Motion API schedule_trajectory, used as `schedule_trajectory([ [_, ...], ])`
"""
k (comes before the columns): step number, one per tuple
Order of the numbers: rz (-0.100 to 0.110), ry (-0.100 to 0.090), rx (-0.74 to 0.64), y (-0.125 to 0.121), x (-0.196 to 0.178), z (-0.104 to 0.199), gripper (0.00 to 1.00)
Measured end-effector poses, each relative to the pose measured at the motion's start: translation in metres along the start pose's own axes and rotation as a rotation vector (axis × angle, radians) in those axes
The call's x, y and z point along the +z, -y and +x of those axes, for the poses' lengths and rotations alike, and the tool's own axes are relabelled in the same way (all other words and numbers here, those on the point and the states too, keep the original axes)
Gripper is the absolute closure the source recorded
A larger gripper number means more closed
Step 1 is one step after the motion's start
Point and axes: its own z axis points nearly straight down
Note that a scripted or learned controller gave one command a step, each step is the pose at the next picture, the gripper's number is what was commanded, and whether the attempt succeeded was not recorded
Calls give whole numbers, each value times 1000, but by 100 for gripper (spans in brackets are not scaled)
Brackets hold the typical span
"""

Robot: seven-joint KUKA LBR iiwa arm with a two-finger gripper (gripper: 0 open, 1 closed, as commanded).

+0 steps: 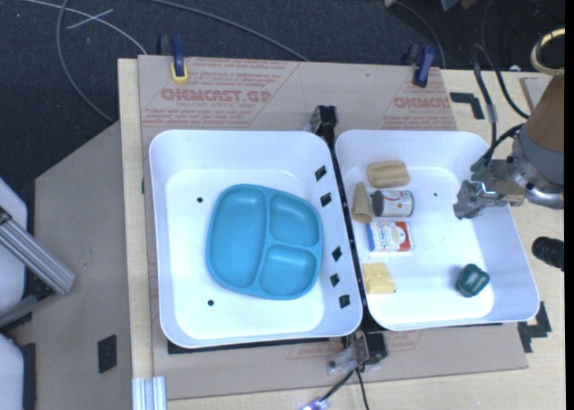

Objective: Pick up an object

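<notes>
The small green object (473,281) at the right bin's (448,314) lower right sits just below the claw (470,202), whose opening I cannot tell, so descend squarely over it before closing.

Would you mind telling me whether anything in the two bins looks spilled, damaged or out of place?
Nothing stands out. The blue divided plate lies flat in the left bin; the small items, including a can on its side, lie loose in the right bin, with no spill or damage visible.
</notes>
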Motion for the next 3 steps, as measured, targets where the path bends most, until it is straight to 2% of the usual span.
schedule_trajectory([
  [1, 2, -1, 0, -2, -40, 0, 100],
  [3, 10, -5, -4, -20, -36, 90, 100],
])
